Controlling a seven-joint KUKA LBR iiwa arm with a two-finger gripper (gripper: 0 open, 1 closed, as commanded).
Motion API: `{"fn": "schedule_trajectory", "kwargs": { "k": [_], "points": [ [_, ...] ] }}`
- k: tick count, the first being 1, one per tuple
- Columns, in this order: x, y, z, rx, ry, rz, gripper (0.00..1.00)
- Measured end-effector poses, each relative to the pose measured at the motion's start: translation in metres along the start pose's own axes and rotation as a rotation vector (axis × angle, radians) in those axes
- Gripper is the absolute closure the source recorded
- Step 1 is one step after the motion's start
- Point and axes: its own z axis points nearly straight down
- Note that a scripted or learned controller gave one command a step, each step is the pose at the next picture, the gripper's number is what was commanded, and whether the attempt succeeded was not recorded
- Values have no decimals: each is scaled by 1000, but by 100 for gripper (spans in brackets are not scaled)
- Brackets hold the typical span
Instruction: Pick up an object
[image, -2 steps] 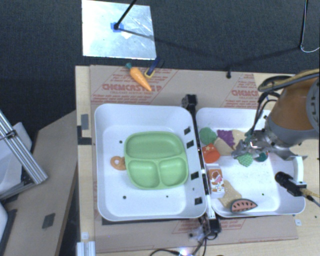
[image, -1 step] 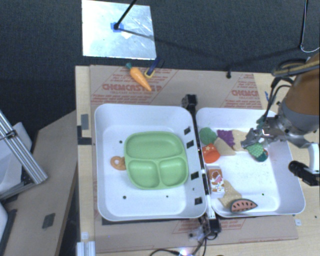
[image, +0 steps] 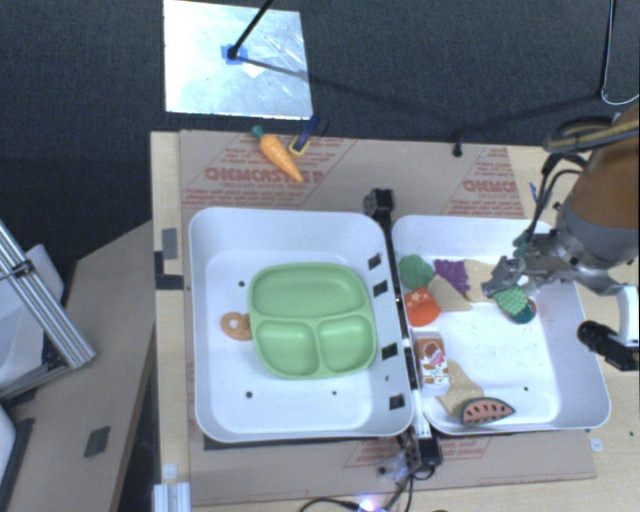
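My gripper hangs over the right part of the right bin, reaching in from the right. A small green toy sits right at its fingertips, partly covered by them, and the fingers look shut on it. Other toys in this bin lie to the left: a green leafy piece, purple grapes, a red-orange fruit, a small picture card and a watermelon slice near the front wall.
The left bin holds a green divided plate and a small orange ring. A toy carrot lies on the cardboard behind the bins. A black divider runs between the bins.
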Motion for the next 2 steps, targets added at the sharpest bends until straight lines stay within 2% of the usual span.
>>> {"fn": "schedule_trajectory", "kwargs": {
  "k": [2],
  "points": [
    [69, 64, 3, -1, 2, -5, 100]
  ]
}}
